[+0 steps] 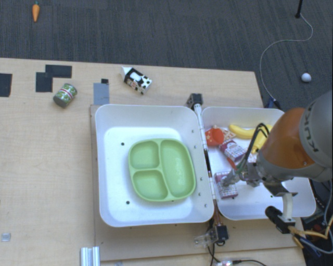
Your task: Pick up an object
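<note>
Objects to pick sit in the right bin [250, 207]: a yellow banana [240, 130] along the far side, a red item [214, 136] just left of it by the dividing wall, a red-and-white packet [234, 150] near the middle, and a second packet [228, 191] closer to the near side, against the left wall. Largest thing is the light wood bench [47, 171], with dark grey carpet [156, 31] beyond its far edge. The grey arm [317, 124] with its orange band [287, 140] comes in from the right and covers much of the right bin's right half. The left bin [104, 171] touches the right bin along a shared edge and holds a pale green three-compartment plate [161, 170] lying flat in its centre. The gripper [229, 179] is low over the right bin, directly above or touching the second packet; contact can't be judged from this angle, and whether it is open or closed cannot be told, too small and blurred. On the bench outside the bins: black tape patches [57, 75] at far left, a green can [64, 95] on its side near them, a black-and-white toy [137, 80] beyond the left bin. On the carpet: a white ball [306, 77] far right, an orange carrot [35, 11] far left.
</note>
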You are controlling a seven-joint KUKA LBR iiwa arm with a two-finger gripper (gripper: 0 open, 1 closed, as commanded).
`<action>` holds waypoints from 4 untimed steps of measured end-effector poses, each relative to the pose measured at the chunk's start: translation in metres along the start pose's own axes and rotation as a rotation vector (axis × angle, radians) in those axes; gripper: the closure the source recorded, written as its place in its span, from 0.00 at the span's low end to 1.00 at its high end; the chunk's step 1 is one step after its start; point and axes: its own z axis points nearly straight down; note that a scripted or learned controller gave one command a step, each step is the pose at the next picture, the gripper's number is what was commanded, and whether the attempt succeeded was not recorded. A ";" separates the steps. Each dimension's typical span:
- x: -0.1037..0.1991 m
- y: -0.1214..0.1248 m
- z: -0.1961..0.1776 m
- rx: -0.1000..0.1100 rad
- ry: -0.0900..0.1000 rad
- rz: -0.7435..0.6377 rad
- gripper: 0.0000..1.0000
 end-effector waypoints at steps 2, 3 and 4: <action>0.003 0.004 -0.013 -0.007 0.006 -0.004 0.00; 0.007 0.002 -0.001 -0.005 0.004 -0.001 0.00; 0.009 0.005 -0.013 -0.011 0.008 -0.006 1.00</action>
